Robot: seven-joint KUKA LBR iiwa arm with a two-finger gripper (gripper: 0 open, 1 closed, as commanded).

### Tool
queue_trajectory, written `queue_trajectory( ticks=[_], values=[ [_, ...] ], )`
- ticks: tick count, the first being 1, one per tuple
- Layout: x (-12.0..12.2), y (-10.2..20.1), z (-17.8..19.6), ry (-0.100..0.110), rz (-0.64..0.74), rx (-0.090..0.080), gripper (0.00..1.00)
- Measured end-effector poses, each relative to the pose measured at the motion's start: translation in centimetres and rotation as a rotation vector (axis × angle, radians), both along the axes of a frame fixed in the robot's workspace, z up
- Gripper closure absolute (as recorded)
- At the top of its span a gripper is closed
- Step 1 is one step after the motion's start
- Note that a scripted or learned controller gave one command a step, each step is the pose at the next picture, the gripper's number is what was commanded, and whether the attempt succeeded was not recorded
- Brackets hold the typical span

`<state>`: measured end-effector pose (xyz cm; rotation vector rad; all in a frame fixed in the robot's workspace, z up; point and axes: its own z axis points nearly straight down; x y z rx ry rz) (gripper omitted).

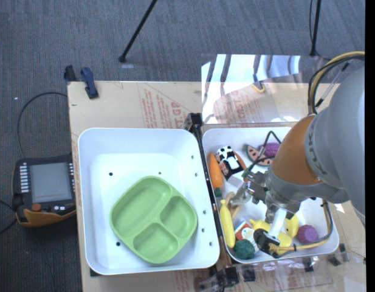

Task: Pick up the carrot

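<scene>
Carrot Against the Left Wall of the Right Bin — Not Yet Held

Carrot (216,170) lies in the right bin (330,243), long axis running roughly 12 to 6 o'clock, pressed close to the bin's left wall. At its 3 o'clock sits a black-and-white toy (230,159); at its 6 o'clock, a yellow banana (227,222) follows the same wall. The left bin (90,163) carries a green divided plate (154,219).

My gripper (243,193) hangs over the middle of the right bin, at about 4 o'clock from the carrot and apart from it. From this angle I cannot tell how it is set; nothing orange sits in it.

Handling judgement: the carrot looks like a light, rigid toy with a smooth, tapered skin — likely to slip along its length if pinched near the thin end. I would take it across the thick middle, squeezing along the 9-to-3 line. The wall at 9 o'clock leaves little room on that side, so a scraping or glancing contact is the main risk.
</scene>
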<state>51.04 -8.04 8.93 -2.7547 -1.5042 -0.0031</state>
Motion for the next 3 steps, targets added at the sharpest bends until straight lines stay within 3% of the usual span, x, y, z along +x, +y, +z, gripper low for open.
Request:
queue_trajectory(
  ticks=[1,2,3],
  values=[
    [-3.2,-0.7,0.0,-0.001,-0.385,0.005,0.00],
    [-3.0,-0.7,0.9,0.002,-0.383,0.010,1.00],
    [-1.4,5.8,13.6,0.010,-0.521,0.001,1.00]
  ],
)
